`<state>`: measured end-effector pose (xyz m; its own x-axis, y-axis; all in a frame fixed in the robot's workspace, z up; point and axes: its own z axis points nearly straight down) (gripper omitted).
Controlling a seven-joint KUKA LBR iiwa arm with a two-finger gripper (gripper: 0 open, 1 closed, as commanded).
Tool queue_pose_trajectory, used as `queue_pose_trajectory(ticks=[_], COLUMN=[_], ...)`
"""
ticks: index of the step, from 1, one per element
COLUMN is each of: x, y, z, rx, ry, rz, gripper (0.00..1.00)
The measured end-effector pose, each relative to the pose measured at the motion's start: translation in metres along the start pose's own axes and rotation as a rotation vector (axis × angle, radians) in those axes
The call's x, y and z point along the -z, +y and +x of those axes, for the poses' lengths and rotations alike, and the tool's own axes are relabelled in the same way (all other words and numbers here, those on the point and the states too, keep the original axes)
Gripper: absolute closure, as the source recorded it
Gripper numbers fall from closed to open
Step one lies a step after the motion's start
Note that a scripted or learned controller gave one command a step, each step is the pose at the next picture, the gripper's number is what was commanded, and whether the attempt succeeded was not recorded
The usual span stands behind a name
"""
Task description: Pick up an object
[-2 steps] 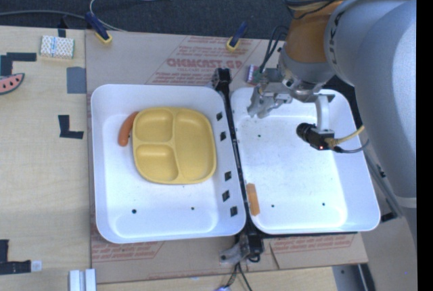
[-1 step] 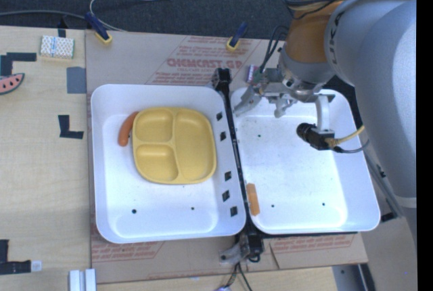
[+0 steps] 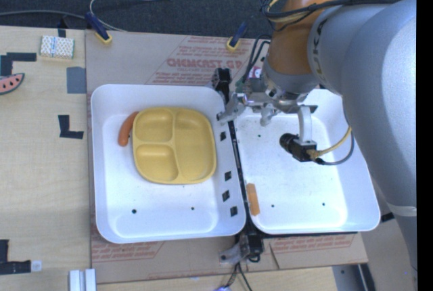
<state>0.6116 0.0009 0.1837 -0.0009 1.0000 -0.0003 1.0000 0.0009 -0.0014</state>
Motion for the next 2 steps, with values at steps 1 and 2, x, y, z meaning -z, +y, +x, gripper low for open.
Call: queue_pose_trajectory(ticks=[1,2], x=[0.0487,0.0578], y=[0.0512,0.0511], z=[-0.0513,-0.0508], rx=[-0.001,0.001], ry=[-0.002,-0.004], rz=[-0.003,-0.001], gripper=[0.0,1.0])
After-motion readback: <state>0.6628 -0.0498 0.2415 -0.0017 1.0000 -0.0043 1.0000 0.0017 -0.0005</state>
